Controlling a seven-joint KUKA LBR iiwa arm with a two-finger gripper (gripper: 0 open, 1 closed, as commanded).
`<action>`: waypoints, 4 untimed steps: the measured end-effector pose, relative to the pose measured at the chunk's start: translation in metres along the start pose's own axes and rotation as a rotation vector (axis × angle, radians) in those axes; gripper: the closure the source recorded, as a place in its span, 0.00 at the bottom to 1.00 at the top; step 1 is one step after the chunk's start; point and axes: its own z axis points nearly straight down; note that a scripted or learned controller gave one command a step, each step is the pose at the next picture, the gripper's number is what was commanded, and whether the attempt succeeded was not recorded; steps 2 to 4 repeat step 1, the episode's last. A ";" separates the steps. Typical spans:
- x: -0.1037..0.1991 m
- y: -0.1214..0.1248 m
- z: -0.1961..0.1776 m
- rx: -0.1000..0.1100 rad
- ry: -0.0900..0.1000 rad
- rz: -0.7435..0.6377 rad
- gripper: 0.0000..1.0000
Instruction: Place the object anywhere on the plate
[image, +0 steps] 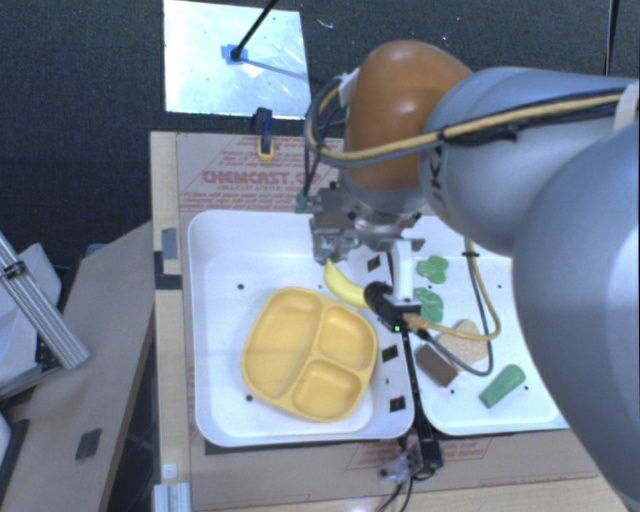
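In the left bin, toward the bench's near edge, the yellow plate (310, 353) is lying. Just beyond its far right rim the banana (345, 285) is hanging under the claw (335, 250); grip cannot be told. Carrying it nearer, over a compartment, before lowering seems wise.

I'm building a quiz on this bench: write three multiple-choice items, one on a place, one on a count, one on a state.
1. Which bin holds the plate? A left B right C neither
2. How many compartments has the plate? A two B three C five
3. The banana is: A in a compartment B off the plate, by its upper rim C in the right bin

Key: 1 A, the plate lies in the left bin. 2 B, ridges split it into three. 3 B, the banana sits under the gripper, just past the rim.
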 end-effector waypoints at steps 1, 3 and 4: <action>-0.003 0.000 0.000 0.000 -0.001 0.005 0.00; -0.003 0.000 0.000 0.000 -0.001 0.005 0.00; -0.003 0.000 0.000 0.000 -0.001 0.005 0.00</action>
